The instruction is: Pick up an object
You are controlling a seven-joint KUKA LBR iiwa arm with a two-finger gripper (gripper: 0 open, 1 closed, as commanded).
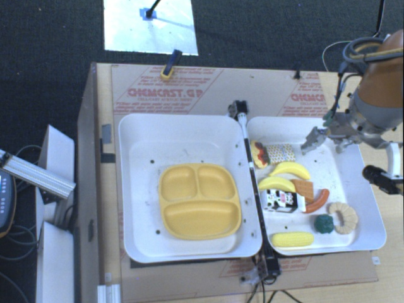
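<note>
Gripper (328, 137) is up over the far part of the right bin (372, 223), near its far edge; can't tell from this angle how it's set, and nothing visible in it. Arm (379, 81) comes in from the right, orange band above the wrist.

Objects are all in the right bin, mostly along its left side:
- speckled block (281, 153) near the far-left corner, with a small red-and-yellow item (257, 153) just beside it against the left wall
- two bananas (290, 169) (276, 184) just nearer than those, side by side
- black-and-white patterned box (279, 200) nearer still, touching the second banana
- orange wedge (303, 189) and a hot dog (315, 201) just right of the box
- green piece (324, 224) and a beige ring (344, 217) toward the near-right part, touching each other
- corn cob (291, 239) lying along the near edge

Left bin (136, 137) holds a yellow divided tray (199, 201), three compartments, roughly centered.
</note>
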